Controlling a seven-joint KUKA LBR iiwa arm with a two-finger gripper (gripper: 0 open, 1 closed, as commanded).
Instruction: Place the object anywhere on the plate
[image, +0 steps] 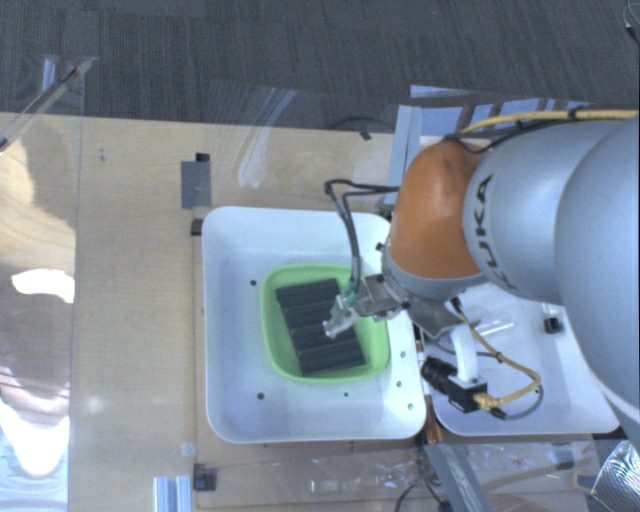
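A green plate (283, 360) sits in the left white bin (230, 400). On it lies a dark grey ribbed block (312, 330), tilted a little, covering most of the plate's middle. My gripper (340, 318) reaches in from the right and hangs over the block's right side, its metal tip close to or touching the block. The arm's grey body and orange band (440, 225) hide the wrist and much of the right bin.
The right white bin (520, 400) lies under the arm, with a cable and a black connector (455, 385) over it. A glass panel covers the bench on the left. A small grey bracket (196, 182) stands behind the left bin.
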